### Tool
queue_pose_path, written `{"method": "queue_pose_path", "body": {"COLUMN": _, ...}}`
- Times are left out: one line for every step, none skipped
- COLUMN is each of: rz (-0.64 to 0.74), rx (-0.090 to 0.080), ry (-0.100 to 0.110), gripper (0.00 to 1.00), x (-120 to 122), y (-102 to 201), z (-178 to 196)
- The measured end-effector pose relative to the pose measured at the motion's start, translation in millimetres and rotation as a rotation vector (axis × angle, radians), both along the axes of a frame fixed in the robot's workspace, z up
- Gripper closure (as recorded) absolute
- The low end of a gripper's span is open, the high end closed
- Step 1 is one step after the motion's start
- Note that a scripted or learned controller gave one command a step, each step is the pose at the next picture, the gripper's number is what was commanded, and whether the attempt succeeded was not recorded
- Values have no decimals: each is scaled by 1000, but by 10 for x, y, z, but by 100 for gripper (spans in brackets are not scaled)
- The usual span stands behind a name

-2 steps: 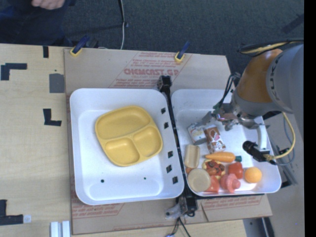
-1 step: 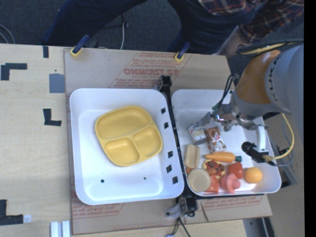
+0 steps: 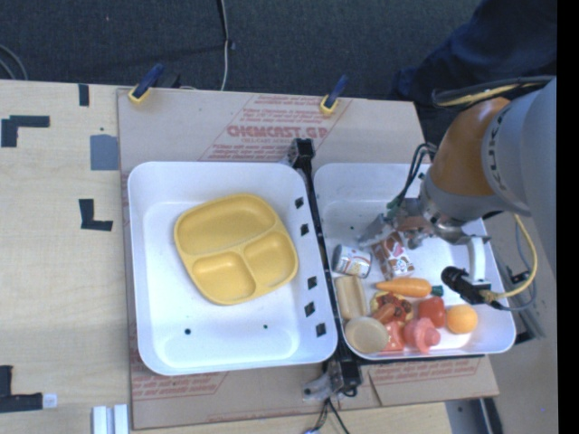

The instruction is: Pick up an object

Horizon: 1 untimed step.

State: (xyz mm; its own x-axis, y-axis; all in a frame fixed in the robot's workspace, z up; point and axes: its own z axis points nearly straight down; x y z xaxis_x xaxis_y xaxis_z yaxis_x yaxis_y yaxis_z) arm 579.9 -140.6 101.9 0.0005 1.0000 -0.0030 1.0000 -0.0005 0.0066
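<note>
My gripper (image 3: 387,228) hangs low over the middle of the right bin (image 3: 362,183), at the end of the grey arm with its orange band. Just below it lies a red and white packet (image 3: 395,254); whether the gripper touches it is unclear. A small white packet (image 3: 354,262) sits to the packet's left. Along the bin's near side lie an orange carrot (image 3: 404,287), a red tomato (image 3: 432,310), an orange fruit (image 3: 461,319), a pink piece (image 3: 421,334), a long bread roll (image 3: 349,297) and a round bun (image 3: 366,334).
The left bin (image 3: 149,242) holds a yellow divided plate (image 3: 235,247). A black divider with clips (image 3: 308,233) runs between the bins. A black part and yellow cable (image 3: 463,286) hang off the arm over the right bin's right side.
</note>
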Motion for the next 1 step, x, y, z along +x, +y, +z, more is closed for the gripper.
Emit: {"method": "queue_pose_path", "body": {"rz": 1, "rx": 3, "ry": 8, "gripper": 100, "x": -21, "y": 14, "z": 59}}
